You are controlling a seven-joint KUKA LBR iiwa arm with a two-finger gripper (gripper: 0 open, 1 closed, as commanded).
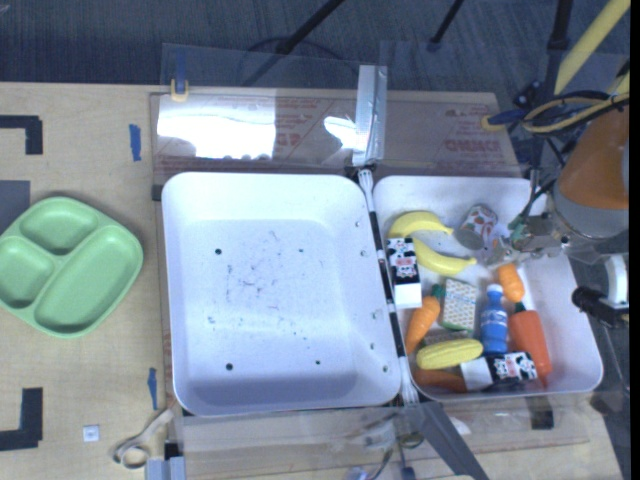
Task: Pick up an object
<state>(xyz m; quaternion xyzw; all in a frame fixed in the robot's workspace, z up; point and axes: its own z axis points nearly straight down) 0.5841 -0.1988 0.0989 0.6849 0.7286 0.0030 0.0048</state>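
Observation:
The right bin holds a pile of objects. Two yellow bananas lie at its back left, beside a cow-patterned carton. A grey and red crumpled object sits at the back. Toward the front are an orange carrot, a checkered box, a blue bottle, a small orange piece, a yellow corn-like piece and a red bottle with a cow label. My gripper hangs low over the bin's back right, just right of the crumpled object and above the orange piece.
The left bin is white with faint blue scuffs. A green divided plate lies on the bench at far left. A clear panel stands behind the bins. The grey arm fills the right edge.

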